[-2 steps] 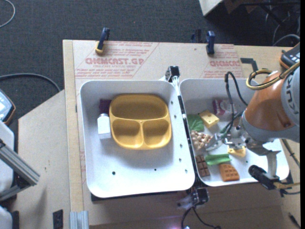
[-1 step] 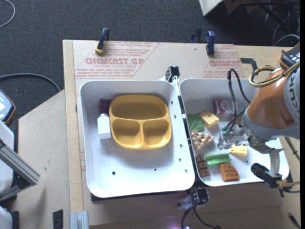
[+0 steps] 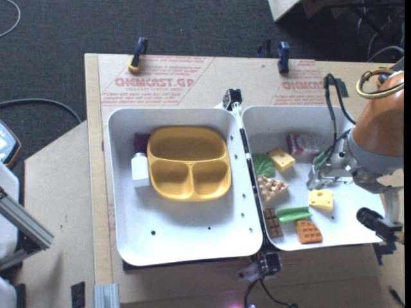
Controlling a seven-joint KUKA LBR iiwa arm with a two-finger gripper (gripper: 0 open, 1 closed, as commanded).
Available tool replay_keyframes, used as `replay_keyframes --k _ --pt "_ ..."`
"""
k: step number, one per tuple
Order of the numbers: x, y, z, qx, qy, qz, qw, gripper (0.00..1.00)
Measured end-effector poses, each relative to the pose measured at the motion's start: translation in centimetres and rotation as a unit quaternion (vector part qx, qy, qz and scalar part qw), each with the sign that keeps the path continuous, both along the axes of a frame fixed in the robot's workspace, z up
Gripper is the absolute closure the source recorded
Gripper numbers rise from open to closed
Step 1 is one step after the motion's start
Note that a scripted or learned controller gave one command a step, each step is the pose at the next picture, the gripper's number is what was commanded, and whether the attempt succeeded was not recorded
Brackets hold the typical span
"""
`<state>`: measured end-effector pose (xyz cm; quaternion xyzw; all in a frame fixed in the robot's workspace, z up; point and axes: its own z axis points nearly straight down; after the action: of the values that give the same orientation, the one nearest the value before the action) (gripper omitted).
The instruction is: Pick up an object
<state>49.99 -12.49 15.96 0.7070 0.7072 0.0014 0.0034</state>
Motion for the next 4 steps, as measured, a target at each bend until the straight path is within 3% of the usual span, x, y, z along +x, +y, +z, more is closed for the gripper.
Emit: replay_keyframes --k 1,2,4 --pt "-0.4 -0.4 6.2 0.0 0.0 0.0 1.0 1.0" --pt "-0.3 -0.4 6.5 0.0006 0.002 0.0 1.0 1.0" --pt "1.0 11.2 6.1 0.0024 0.005 0.003 1.0 1.0"
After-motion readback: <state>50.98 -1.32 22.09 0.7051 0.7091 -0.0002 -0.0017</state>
